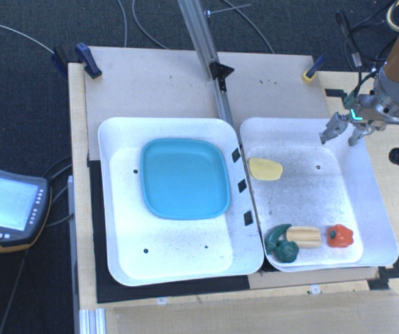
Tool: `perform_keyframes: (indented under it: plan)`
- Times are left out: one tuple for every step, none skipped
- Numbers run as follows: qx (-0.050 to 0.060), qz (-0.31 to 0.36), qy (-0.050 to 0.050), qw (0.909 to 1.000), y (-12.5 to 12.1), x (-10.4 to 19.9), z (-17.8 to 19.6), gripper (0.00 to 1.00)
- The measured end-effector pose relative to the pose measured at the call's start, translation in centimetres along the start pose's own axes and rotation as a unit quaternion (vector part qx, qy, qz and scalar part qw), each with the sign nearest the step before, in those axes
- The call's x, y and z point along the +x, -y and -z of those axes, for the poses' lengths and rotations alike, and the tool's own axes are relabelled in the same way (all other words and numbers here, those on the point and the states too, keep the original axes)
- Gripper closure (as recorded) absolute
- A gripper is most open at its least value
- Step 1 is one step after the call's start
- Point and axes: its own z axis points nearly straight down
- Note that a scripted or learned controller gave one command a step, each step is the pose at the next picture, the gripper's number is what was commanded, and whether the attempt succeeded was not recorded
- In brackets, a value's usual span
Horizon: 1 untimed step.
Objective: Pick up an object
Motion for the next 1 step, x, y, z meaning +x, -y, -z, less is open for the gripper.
perform_keyframes:
  plan:
    - [0.0, 0.0, 0.0, 1.0, 0.0, 0.0, -0.01, 0.0]
